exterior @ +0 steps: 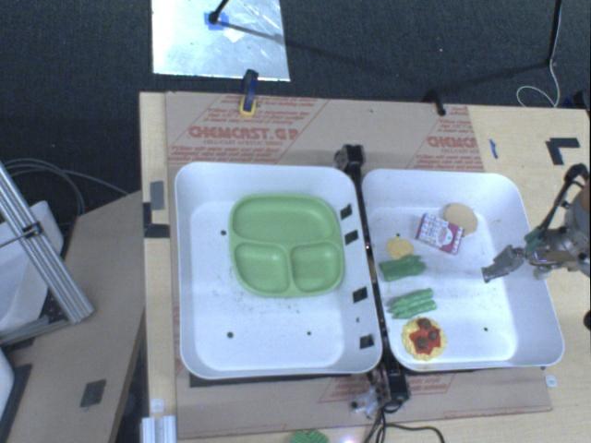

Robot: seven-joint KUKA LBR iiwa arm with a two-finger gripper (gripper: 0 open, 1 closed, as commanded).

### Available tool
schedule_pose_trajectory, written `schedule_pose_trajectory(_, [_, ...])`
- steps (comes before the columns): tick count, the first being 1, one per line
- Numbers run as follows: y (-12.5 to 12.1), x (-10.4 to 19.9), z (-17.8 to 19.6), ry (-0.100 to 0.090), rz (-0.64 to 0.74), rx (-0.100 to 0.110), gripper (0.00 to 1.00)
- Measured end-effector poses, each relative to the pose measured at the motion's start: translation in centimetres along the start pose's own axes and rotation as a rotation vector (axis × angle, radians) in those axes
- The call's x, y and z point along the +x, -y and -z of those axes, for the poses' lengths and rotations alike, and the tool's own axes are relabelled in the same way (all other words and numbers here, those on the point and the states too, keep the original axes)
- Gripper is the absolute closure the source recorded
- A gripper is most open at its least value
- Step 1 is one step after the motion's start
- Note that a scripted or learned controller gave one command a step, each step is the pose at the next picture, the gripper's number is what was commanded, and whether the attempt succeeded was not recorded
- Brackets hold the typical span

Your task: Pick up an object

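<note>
The gripper hung at the right of the frame over the right bin, near its right wall; whether the jaws were apart or together could not be told. Left of it lay a red-and-white carton, a tan round piece, two green vegetables and a small pizza. A green divided plate sat in the left bin.

Cardboard sheet under bins: red "CHEMCAST GP" print, repeated

A pale green plate lies in a white bin; beside it are a red-and-white carton, green beans and a yellow, red-topped pizza.
</note>
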State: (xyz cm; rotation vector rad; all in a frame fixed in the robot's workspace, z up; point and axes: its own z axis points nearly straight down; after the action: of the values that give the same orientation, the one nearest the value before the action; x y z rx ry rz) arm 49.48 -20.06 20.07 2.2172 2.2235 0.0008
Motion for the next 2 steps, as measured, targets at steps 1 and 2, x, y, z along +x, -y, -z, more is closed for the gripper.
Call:
schedule_pose_trajectory(1, [-3.2, -0.5, -11.5, -0.003, 0.002, 0.006, 0.0])
schedule_pose_trajectory(2, [-11.9, 2.1, -11.5, 0.001, 0.008, -0.008, 0.0])
